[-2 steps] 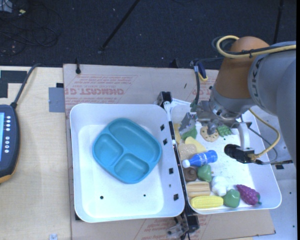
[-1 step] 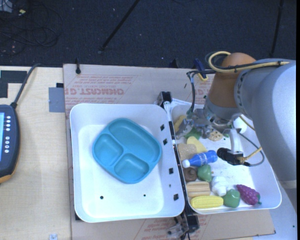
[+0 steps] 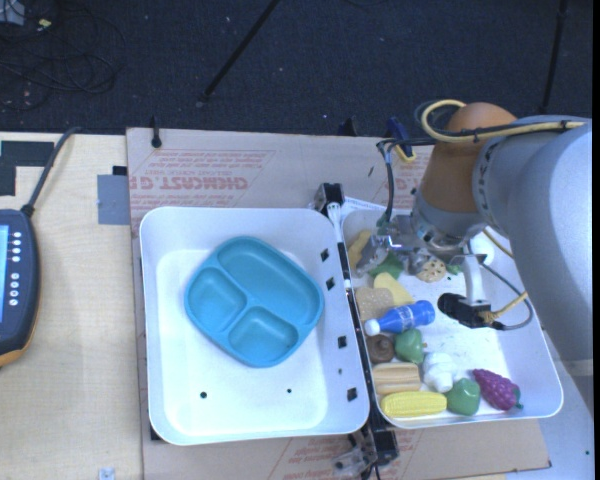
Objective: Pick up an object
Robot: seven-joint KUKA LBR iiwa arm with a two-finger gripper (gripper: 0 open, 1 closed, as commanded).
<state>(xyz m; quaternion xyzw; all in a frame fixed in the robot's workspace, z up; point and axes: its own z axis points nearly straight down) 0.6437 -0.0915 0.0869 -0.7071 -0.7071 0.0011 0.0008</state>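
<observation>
My gripper (image 3: pixel 407 252) hangs low over the far end of the right bin (image 3: pixel 536 360), among the toy foods. Right beside it lie a green piece (image 3: pixel 387 266), a yellow banana-like piece (image 3: pixel 358 249) and a tan dotted cracker (image 3: pixel 432 268). Nothing shows as held. Nearer the front lie a blue bottle (image 3: pixel 402 318), a tan bread slice (image 3: pixel 372 301), a green vegetable (image 3: pixel 410 345), a brown piece (image 3: pixel 381 347), a bun (image 3: pixel 397 376), a yellow corn cob (image 3: pixel 413 404), a green pepper (image 3: pixel 464 396) and purple grapes (image 3: pixel 496 388).
The left bin (image 3: pixel 170 388) holds a blue divided plate (image 3: pixel 253 300). The divider wall between the bins (image 3: pixel 346 318) runs just left of the toys. A handheld pendant (image 3: pixel 0 278) lies at the bench's left edge. The grey arm (image 3: pixel 550 218) covers the right bin's far right side.
</observation>
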